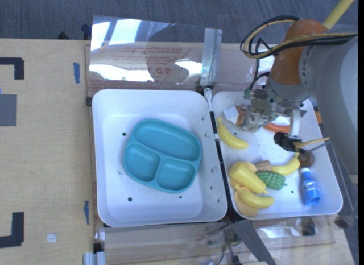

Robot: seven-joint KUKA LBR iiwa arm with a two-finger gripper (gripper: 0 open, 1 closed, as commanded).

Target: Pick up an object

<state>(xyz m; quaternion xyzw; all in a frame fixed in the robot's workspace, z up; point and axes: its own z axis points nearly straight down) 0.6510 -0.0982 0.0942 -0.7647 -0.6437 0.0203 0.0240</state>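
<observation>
The grey arm with its orange band (298, 36) reaches in from the right and hangs over the far end of the right-hand shallow white bin (335, 198), and the gripper (254, 120) is down low there, right over a small brown and white item (242, 116) by the bin's back wall; whether it is clenched or released, I cannot tell from up here. Just beside it lies a yellow plastic banana (230, 137) against the left wall, and a thin orange piece (277, 127) pokes out on the other side. Nearer the front sits a cluster: a yellow bell-pepper-shaped toy (246, 174), a green knobbly toy (272, 180) touching it, another yellow banana (254, 200) under them, and a blue plastic bottle (310, 189) off to the right. Over in the left-hand white bin (108, 107), a teal three-compartment plastic tray (162, 154) lies flat in the middle.
</observation>
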